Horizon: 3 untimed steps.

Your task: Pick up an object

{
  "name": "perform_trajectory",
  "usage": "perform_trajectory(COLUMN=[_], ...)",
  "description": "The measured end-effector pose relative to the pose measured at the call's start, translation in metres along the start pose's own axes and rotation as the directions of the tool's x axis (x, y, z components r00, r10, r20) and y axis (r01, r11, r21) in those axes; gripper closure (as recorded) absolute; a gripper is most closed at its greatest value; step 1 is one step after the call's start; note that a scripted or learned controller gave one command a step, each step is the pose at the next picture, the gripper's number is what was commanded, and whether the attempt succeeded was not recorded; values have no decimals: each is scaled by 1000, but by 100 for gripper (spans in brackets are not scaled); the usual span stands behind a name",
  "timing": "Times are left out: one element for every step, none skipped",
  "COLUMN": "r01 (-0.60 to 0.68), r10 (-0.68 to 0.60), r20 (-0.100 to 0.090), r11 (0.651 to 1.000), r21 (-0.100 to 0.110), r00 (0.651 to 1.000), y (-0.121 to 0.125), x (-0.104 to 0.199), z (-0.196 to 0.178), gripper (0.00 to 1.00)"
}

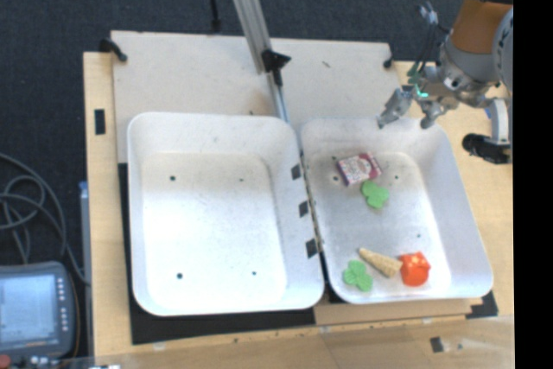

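**Nothing picked yet**

Your candidates all lie in the right bin [458, 212]: a pink packet [357, 168], a green piece [375, 195] just below it, and near the front a second green piece [357, 276], a tan cone [378, 262] and a red object [416, 269]. The gripper [409, 111] hangs over the bin's far edge, fingers spread, grasping nothing. Descent, closing and lifting all remain.

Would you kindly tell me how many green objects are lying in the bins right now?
2. One green piece lies mid-way up the right bin, just below the pink packet. The other green piece sits near that bin's front edge, beside the tan cone. None looks hidden.
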State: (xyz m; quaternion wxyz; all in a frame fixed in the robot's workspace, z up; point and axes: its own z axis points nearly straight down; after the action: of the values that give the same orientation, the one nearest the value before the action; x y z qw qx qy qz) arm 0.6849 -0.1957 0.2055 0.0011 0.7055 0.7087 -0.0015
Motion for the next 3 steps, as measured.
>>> perform_trajectory(r01=[1,2,7], r10=[-1,-2,-7], r20=[-1,0,6], r11=[1000,1000,1000], r21=[3,-3,-7], r00=[1000,1000,1000], y=[-6,-5,-4], x=[7,6,4], z=[50,99,85], gripper=[0,0,100])
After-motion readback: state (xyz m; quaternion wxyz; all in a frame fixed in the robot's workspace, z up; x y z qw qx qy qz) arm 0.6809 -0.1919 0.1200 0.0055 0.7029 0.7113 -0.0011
